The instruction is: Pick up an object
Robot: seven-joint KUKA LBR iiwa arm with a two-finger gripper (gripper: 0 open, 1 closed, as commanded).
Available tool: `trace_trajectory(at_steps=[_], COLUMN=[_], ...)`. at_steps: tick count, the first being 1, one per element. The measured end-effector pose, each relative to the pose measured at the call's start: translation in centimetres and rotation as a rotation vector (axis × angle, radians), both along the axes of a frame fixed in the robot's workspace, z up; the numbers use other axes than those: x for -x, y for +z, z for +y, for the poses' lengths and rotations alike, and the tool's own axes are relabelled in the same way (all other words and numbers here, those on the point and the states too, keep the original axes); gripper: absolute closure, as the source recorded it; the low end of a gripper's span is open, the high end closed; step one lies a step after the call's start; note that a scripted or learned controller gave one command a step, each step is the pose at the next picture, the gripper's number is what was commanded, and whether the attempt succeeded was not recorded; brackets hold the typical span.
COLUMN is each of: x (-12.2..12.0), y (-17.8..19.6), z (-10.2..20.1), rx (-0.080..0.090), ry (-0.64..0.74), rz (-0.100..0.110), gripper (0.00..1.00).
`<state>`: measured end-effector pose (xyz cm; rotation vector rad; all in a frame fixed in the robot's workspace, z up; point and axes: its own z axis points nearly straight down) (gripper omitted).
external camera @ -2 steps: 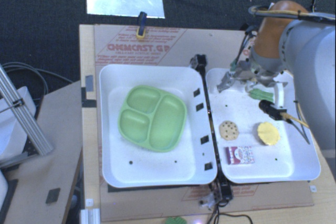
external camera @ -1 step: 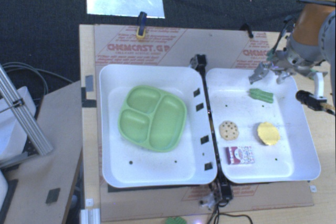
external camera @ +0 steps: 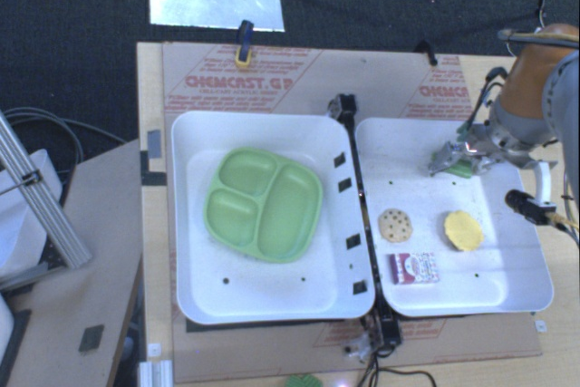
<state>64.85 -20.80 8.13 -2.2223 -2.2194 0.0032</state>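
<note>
All positions are referenced to the right bin. Nearest the camera, against the front of its floor, lies a small red-and-white packet. Just behind the packet sits a round cookie, and to the arm side of the cookie, near the middle of the floor, lies a yellow disc. These 3 items are apart from one another and from the walls. Farther back, toward the rear of the right bin, the gripper is low over the floor, with a small green object directly at its tip. The view does not resolve the gripper's opening, nor whether the green object is grasped or merely lies beside it; contact cannot be confirmed. Risk 1: if the green object is not centred in the grasp, a closing motion is likely to push it aside rather than capture it. Risk 2: the object appears thin and flat, so a shallow grip may slip on lift. Risk 3: the gripper is low, so further descent may scrape the floor. Beyond the divider, the left bin holds a green sectioned plate, well apart from the work.
</note>
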Motion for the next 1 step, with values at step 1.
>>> trace_trajectory(at_steps=[1], x=[-2.1], y=[0.46], z=[0.18], rx=[-0.001], ry=[0.005], rz=[-0.003], gripper=[0.0])
